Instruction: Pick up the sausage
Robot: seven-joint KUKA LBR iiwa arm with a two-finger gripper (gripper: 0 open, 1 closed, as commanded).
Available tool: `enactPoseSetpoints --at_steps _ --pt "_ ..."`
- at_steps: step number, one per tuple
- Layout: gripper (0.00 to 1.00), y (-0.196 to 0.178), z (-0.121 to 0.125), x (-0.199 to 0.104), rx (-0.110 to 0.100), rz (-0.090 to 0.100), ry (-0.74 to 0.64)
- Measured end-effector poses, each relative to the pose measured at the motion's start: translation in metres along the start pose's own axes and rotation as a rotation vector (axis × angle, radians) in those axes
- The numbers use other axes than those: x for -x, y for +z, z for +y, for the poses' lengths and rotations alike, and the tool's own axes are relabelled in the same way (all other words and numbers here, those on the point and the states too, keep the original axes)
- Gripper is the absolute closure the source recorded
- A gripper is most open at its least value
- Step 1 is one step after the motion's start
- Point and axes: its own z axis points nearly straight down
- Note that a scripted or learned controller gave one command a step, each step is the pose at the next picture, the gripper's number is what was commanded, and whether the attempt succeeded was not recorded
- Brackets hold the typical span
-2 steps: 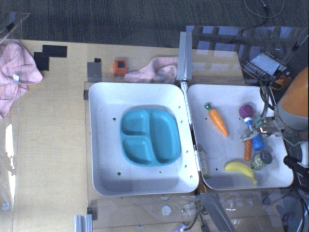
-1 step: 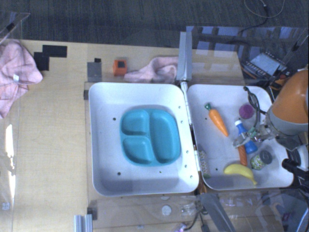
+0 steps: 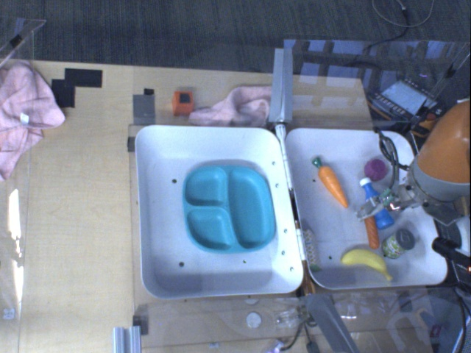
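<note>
on the far left a pink cloth (image 3: 26, 112) hangs over the edge of the wooden surface (image 3: 73, 219), with black tape marks (image 3: 77, 83) just beside it. further along, by the back of the surface, sit a small orange block (image 3: 182, 101) and a second crumpled pink cloth (image 3: 234, 107).

the left bin (image 3: 158, 271) holds a blue divided plate (image 3: 229, 207) and nothing else that matters here. the right bin (image 3: 419, 271) carries the clutter: a carrot (image 3: 331, 182) near its left side, a purple ball (image 3: 376, 169), a blue bottle (image 3: 375, 203), a banana (image 3: 366, 261) at the front, a small dark round jar (image 3: 397, 244), and the sausage (image 3: 372, 233), a short orange-brown stick lying flat on the bin floor between the blue bottle and the banana.

the task looks barely begun. the sausage rests on the bin floor, not lifted, and nothing shows between the jaws. the gripper (image 3: 377, 206) hangs low over the blue bottle, just above the sausage's upper end; whether the jaws stand open or closed, i cannot tell, as the bottle and metal parts blur together there. what is left, as i judge it, is the whole grasp and lift.

beyond the surface lies dark carpet (image 3: 184, 13), with cables and a small screen (image 3: 403, 98) at the upper right.
</note>
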Motion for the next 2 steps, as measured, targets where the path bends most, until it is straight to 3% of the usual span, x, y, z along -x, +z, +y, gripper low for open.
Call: enactPoseSetpoints --at_steps 1,2 --pt "0.0 0.0 0.0 0.0 0.0 0.0 0.0" --pt "0.0 0.012 -0.007 -0.037 -0.006 0.003 -0.158"
